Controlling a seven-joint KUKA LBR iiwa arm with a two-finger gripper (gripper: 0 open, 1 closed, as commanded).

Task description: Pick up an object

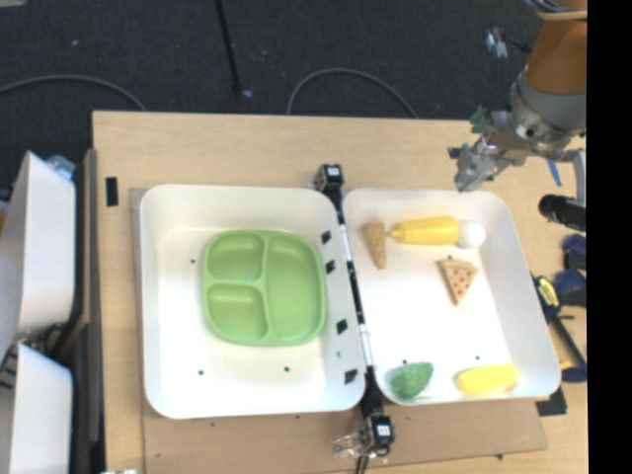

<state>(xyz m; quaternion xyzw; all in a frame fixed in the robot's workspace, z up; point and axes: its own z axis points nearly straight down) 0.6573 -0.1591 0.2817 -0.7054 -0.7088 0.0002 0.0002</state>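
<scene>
The gripper (478, 169) hangs above the far rim of the right bin (513, 215), over its back edge and clear of everything inside. Whether its jaws stand apart or closed I cannot tell, since they are small and dark against the bench; nothing appears to be held in them.

The candidates all lie in that right bin. Nearest, just below and slightly left of the jaws, is the yellow bottle (427, 230), lying on its side with a white ball (473, 234) touching its end almost straight under the jaws. Further left of the bottle lies a tan cone (376, 242). Beyond the bottle sits a pizza slice (457, 280), and well away at the near wall are a green lump (411, 379) and a yellow block (486, 379). The left bin (168, 265) holds a green divided plate (265, 286), far to the jaws' left.

The step in hand looks like the approach, with no object yet chosen. To do it well, I would aim for the bottle's middle, jaws set across its narrow width, and descend straight. Coming down too near the ball risks knocking it aside or pinching both. The flat pizza slice probably offers a poorer grip.
</scene>
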